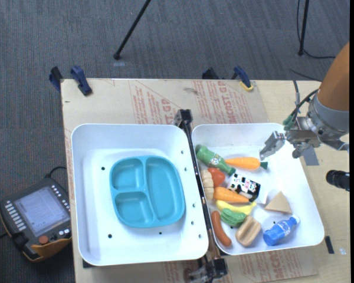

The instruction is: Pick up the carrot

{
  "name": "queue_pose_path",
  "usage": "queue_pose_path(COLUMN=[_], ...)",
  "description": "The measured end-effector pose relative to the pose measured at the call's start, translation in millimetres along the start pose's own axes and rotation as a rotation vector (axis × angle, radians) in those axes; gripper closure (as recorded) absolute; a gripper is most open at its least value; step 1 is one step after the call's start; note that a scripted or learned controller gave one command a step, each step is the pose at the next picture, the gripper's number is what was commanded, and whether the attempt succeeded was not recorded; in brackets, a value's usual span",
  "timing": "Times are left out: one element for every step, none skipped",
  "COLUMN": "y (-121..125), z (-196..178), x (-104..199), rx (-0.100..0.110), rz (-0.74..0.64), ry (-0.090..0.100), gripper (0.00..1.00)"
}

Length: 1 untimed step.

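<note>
We see a plywood tabletop (165,96) on dark grey carpet, clamped along its far edge. It carries two white bins: the left bin (88,152) holds a blue divided plate (146,190) with open white floor around it. The right bin (310,208) is crowded with toy food. The carrot (242,163) lies near the far side of that pile, beside a green bottle (213,158). The hand (288,147) hovers just right of the carrot, fingers spread, grasping nothing.

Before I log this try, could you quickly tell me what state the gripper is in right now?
Gripper: open, holding nothing, above the right bin, just right of the carrot.
</note>
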<state>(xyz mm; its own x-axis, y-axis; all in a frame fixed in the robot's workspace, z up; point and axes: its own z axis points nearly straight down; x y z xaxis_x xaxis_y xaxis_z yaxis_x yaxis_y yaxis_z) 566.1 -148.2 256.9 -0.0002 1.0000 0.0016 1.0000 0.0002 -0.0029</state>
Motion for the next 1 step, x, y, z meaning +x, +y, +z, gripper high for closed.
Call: queue_pose_path(y=[73.9], z=[169.9], x=[18.3], rx=[0.001], rz=[0.11], ry=[0.0], gripper=[0.0])
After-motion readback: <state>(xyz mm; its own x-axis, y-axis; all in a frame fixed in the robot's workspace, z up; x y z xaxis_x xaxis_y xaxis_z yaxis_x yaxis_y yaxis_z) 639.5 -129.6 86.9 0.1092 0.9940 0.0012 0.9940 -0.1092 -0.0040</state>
